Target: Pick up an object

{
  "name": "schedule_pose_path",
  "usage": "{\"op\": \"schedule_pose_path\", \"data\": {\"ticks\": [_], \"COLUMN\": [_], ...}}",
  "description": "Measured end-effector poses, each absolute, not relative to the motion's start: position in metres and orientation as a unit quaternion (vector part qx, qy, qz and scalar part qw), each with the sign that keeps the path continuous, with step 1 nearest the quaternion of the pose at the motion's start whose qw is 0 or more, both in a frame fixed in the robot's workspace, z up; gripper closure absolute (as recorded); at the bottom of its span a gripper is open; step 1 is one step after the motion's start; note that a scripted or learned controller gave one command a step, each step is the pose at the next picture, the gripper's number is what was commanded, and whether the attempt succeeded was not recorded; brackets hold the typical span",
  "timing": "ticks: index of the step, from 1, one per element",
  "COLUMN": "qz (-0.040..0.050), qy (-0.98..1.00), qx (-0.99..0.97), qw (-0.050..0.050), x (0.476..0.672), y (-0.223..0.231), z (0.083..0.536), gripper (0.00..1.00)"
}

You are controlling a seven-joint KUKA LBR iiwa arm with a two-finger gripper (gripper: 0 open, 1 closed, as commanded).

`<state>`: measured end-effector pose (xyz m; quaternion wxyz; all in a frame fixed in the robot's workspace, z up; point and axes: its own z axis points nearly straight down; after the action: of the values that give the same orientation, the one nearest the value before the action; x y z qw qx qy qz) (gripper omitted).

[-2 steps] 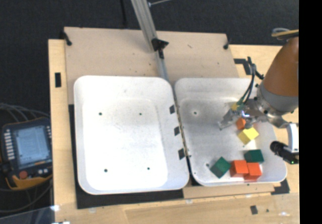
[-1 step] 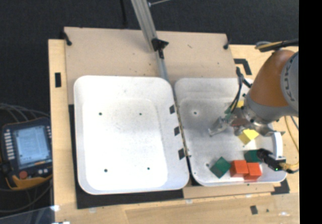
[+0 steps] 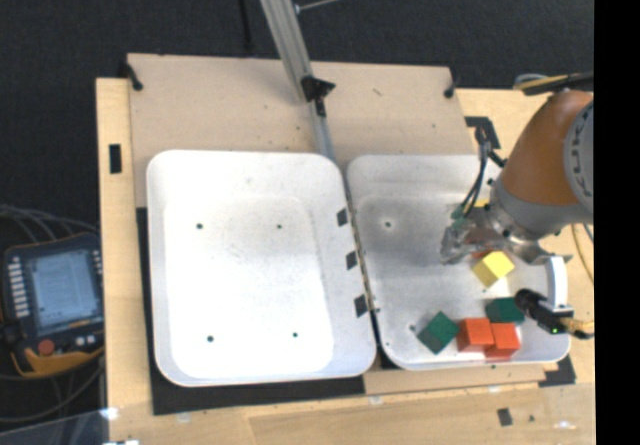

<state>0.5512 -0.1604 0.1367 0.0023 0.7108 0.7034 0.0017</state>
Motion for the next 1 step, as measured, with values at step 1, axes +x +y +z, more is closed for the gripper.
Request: {"op": "schedule_pose_path", "data": {"ticks": [1], "qz": [0.0017], "qy": [0.704], "qx": [0.71], "qw": [0.003], "x": [0.5473], "y": [-0.1672], "z": [0.198], "gripper": [1.0]}}
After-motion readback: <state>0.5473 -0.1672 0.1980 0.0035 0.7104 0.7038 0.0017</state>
